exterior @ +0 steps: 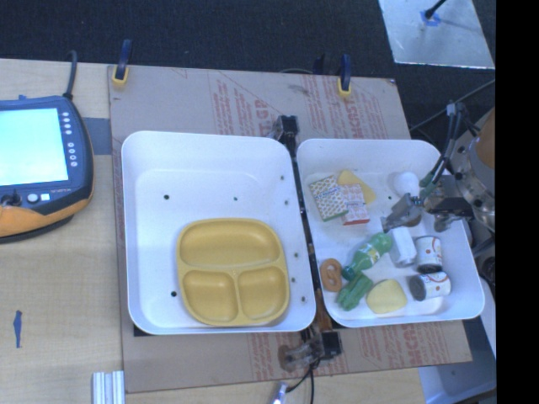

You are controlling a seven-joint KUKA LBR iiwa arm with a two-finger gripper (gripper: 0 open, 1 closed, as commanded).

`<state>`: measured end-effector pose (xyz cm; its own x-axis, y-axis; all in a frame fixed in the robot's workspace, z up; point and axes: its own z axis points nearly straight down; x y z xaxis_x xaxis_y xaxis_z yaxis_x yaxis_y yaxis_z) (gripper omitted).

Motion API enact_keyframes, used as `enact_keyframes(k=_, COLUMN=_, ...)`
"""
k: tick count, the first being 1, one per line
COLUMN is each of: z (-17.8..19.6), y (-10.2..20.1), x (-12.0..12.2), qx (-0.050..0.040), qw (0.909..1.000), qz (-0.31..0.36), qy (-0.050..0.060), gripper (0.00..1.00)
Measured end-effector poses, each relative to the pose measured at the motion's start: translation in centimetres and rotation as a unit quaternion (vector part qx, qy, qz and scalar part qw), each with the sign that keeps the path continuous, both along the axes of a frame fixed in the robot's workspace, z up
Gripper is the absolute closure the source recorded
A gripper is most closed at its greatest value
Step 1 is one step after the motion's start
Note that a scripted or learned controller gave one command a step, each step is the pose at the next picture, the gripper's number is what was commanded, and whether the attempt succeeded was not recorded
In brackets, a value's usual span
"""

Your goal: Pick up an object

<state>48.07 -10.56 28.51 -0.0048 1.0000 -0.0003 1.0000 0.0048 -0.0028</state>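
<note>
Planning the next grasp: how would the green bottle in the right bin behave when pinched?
The green bottle lies on its side, so it may roll if nudged. Its rounded body looks smooth, so a pinch might slip. It lies close against the white cylinder, so lifting it could jostle that.

Bright, even light; soft focus, faint shadows.

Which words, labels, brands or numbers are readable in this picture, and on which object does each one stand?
No text can be read with certainty.
Brown board under the bins: repeated red print, too blurred to read.
Small packet in the right bin: patterned print, too small to read.
White and red packet beside it: too small to read.
White can with red marks: illegible.
Handheld control pad: bright screen, no legible text.
</note>
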Motion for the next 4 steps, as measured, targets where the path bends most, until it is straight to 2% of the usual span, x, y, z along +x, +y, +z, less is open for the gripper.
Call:
enact_keyframes(k=1, z=-12.3, y=-0.3, x=7.1, qx=0.0, qw=1.0, qz=0.001, qy=0.003, gripper=0.0)
enact_keyframes(k=2, z=-18.9, y=0.4, x=11.4, qx=0.0007, qw=1.0, qz=0.001, qy=-0.002, gripper=0.0)
enact_keyframes(k=3, z=-18.0, y=0.3, x=11.3, qx=-0.0006, qw=1.0, qz=0.003, qy=-0.001, gripper=1.0)
enact_keyframes(k=4, z=-17.8, y=-0.3, x=11.3, qx=-0.0047, qw=1.0, qz=0.0, qy=-0.002, gripper=0.0)
